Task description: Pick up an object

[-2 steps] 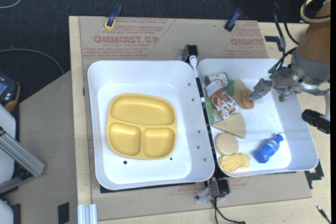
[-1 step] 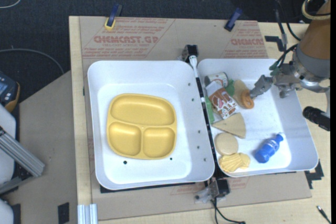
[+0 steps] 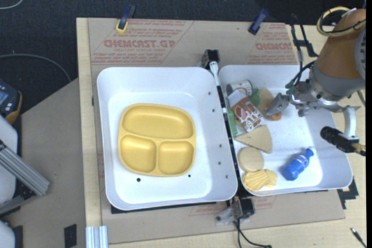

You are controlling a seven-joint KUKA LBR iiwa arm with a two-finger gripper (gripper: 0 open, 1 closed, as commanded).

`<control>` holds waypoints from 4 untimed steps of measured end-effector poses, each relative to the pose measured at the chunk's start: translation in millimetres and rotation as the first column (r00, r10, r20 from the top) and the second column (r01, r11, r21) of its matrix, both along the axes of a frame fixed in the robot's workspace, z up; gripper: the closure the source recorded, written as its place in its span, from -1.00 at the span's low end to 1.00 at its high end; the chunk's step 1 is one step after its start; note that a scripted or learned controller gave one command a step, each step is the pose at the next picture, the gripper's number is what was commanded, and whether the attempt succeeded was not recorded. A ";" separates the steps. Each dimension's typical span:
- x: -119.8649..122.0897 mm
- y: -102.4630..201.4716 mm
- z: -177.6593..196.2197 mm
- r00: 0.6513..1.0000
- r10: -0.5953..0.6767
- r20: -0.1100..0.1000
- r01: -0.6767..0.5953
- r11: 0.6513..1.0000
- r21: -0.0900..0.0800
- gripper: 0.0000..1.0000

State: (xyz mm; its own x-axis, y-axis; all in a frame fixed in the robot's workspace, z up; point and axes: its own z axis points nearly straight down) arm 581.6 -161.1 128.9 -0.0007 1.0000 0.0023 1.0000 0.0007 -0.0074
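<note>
Gripper [image 3: 278, 106] sits low in the right bin [image 3: 334, 174], tip among the piled food toys; can't tell if it's open or has anything. Nearest pick: snack packet [image 3: 246, 115] just left; cheese wedge [image 3: 257, 139] below-left. Blue bottle [image 3: 297, 164] lies apart, prob. easier.

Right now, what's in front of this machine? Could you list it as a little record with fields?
left bin: yellow divided tray
right bin: blue bottle, cheese-like wedge, round cracker, ridged yellow piece, red-and-white packet
arm: reaches in from the right, over the right bin
gripper: low at the bin's upper part, beside the packet
held: nothing seen between fingers
</note>
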 end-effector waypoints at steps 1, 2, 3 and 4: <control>-1.3 1.1 -47.4 1.000 -0.001 0.000 0.001 1.000 0.000 -1.00; 0.8 0.2 -33.3 1.000 -0.001 0.009 0.001 1.000 -0.002 1.00; 4.9 -7.5 28.4 1.000 -0.001 0.016 0.001 1.000 -0.006 1.00; 2.6 -12.7 73.9 1.000 -0.001 0.015 0.001 1.000 -0.006 1.00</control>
State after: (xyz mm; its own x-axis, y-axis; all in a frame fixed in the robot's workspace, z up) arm 584.2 -173.8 202.7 0.0006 1.0000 -0.0033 1.0000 -0.0005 0.0079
